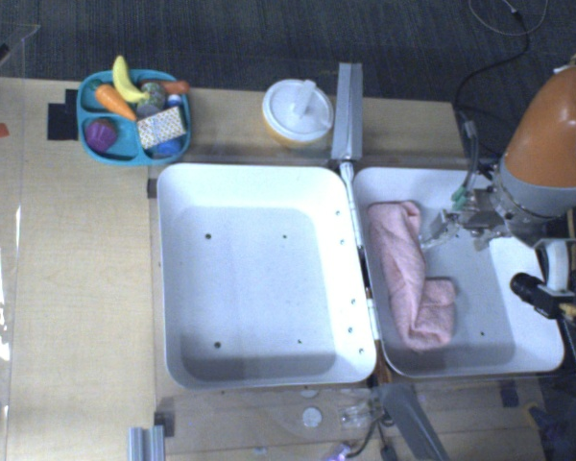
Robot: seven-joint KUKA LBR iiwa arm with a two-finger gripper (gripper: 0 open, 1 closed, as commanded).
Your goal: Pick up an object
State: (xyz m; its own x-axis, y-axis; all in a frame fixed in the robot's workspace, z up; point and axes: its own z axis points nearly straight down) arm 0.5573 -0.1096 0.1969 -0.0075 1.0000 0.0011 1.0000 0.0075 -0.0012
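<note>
A pink cloth [410, 275] is seen lying crumpled lengthwise in the right bin [499, 349], against the wall shared with the left bin [259, 277]. The gripper [440, 230] is positioned just beside the cloth's upper right edge, low over the bin floor; whether it is open or closed cannot be told, and nothing is seen held in it. Beyond the left bin, a blue tray of toy food [134, 115] and a white lidded cup [298, 111] are placed on the bench.
</note>
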